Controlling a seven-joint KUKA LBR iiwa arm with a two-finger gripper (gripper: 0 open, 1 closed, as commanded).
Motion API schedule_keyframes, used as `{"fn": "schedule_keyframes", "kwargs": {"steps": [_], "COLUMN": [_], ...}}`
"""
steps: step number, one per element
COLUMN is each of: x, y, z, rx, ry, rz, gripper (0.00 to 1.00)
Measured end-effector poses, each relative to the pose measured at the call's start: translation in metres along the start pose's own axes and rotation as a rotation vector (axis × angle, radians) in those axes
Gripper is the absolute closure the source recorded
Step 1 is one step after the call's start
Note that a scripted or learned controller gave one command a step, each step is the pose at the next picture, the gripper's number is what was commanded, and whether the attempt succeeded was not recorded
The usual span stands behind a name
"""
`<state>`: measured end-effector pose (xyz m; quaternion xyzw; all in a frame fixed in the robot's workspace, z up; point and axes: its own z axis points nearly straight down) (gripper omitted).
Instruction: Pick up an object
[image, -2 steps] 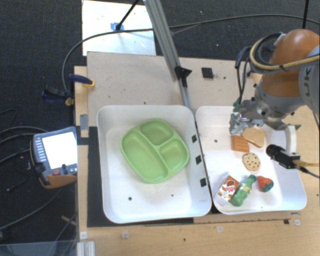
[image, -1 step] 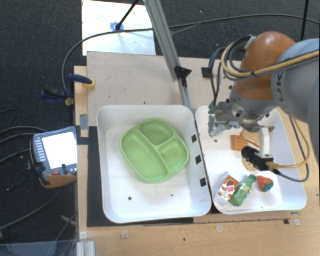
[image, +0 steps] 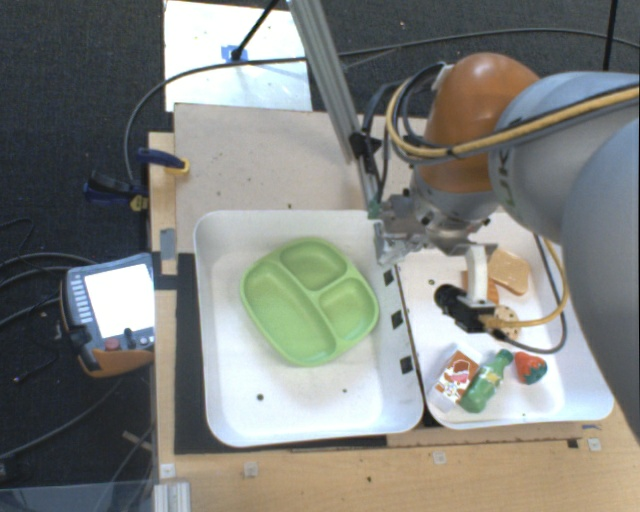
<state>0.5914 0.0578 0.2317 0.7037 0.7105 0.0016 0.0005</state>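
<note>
We are seeing the gripper (image: 388, 250) hovering over the dividing wall (image: 405, 345), unable to tell whether it is clenched; the green plate (image: 310, 300) is lying just beside it, the green bottle (image: 487, 380) farther off.

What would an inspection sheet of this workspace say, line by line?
surface: bench bearing a left bin and a right bin, side by side.
job's things: right bin holds a toast slice, green bottle, red-and-white carton and red fruit; left bin holds a green divided plate.
clutter: nothing seen.
grippers: gripper above the wall between the bins; open or shut cannot be told.
cables: yellow cable along the arm; black cable on the floor.
surroundings: screen unit on the dark floor; clamp at the bench edge.
</note>
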Motion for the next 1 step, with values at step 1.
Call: {"fn": "schedule_keyframes", "kwargs": {"steps": [1], "x": [0.0501], "y": [-0.0016], "z": [0.0145], "rx": [0.002], "ry": [-0.001], "rz": [0.001], "gripper": [1.00]}}
